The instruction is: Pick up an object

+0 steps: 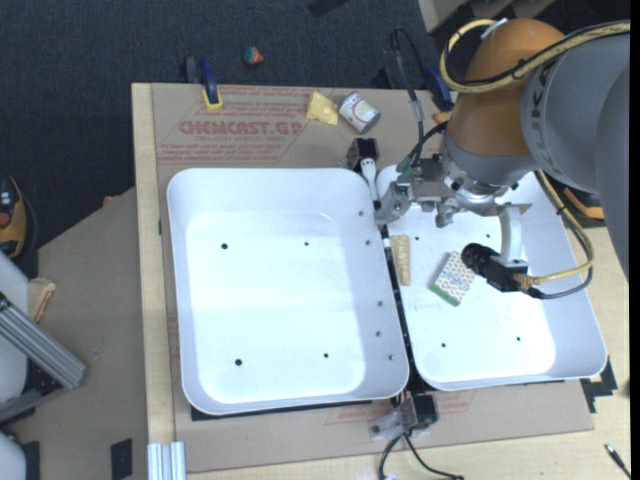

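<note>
Two things lie in the right bin [560, 348]. A tan, elongated piece [401, 258] rests along the bin's left wall. To its right, tilted, lies a small white packet with a green pattern [454, 278]. My gripper [418, 204] hangs over the upper left part of this bin, just above the tan piece and up-left of the packet. Nothing shows between it and either thing.
The left bin [200, 198] sits beside the right one, their walls touching. On the board behind the bins lie a yellow scrap [322, 108], a small white box [358, 112] and a black-and-white part [365, 155]. A blue-and-yellow clamp [210, 88] stands at the board's far edge.
</note>
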`<action>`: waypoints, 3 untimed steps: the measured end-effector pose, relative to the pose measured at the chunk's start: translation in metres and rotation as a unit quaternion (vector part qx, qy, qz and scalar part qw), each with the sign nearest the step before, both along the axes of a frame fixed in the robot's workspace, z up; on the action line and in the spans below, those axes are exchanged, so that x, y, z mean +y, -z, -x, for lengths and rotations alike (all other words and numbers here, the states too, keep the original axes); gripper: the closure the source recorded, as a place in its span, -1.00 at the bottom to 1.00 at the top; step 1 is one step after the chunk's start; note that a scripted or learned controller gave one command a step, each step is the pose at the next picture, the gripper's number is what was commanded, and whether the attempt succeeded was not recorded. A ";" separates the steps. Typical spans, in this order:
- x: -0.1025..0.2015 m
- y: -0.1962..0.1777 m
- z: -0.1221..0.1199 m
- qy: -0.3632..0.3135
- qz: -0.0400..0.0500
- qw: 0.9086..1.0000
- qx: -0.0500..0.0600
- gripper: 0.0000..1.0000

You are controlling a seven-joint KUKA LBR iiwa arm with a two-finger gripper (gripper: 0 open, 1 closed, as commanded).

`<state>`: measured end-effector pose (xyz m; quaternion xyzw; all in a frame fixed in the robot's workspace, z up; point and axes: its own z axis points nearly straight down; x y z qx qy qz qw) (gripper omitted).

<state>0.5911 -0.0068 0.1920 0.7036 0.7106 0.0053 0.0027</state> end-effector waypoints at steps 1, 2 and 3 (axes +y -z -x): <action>0.023 -0.205 -0.050 0.003 0.002 1.000 -0.006 -1.00; 0.022 -0.205 -0.048 0.004 0.003 1.000 0.003 1.00; -0.054 -0.223 0.021 0.009 0.003 1.000 0.006 1.00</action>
